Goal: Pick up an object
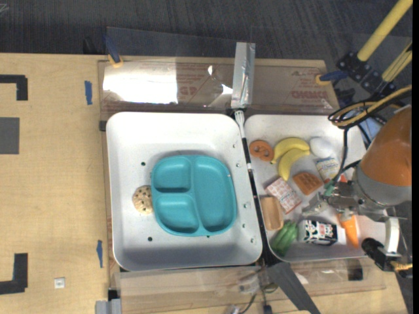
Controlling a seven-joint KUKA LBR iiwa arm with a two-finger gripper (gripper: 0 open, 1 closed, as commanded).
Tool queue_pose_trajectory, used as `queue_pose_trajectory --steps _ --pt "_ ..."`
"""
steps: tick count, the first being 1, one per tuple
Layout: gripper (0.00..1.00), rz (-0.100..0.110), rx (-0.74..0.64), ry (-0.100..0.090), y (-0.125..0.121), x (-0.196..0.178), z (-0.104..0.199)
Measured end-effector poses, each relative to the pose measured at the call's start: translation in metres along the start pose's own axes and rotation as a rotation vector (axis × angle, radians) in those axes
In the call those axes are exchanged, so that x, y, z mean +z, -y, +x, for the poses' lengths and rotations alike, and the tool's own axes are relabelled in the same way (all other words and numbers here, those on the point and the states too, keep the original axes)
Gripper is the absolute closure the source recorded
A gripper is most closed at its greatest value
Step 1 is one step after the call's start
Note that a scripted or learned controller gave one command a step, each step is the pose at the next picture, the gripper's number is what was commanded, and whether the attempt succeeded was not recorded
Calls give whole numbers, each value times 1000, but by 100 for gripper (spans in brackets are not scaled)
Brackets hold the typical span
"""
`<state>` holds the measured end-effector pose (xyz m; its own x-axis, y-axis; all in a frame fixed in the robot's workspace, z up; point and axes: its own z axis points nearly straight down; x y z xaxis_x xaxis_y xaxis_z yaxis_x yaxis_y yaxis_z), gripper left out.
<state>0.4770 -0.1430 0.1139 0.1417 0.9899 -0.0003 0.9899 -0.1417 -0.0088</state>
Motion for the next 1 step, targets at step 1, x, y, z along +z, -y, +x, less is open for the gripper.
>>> queue_pose_trajectory --steps 1 --pt "0 -22 27 0 -61 21 13"
